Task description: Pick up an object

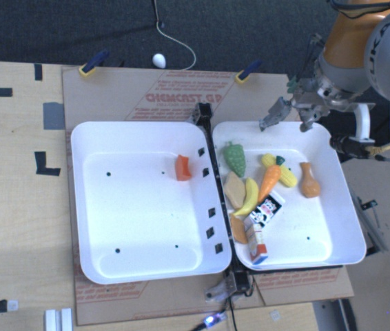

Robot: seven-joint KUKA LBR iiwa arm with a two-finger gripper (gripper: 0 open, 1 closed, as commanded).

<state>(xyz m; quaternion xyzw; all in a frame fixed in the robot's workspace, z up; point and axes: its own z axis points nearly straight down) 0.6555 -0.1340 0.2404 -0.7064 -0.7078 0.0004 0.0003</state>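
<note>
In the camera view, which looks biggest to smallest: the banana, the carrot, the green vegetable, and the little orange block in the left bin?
1. banana, a long curve
2. carrot and green vegetable: too alike to rank; the carrot is longer, the vegetable wider
3. orange block, clearly smallest

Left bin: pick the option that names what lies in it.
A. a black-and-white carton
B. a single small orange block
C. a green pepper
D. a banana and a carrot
B: the left bin holds one small orange block near its right wall, while the banana, carrot and other items lie in the right bin.
</note>
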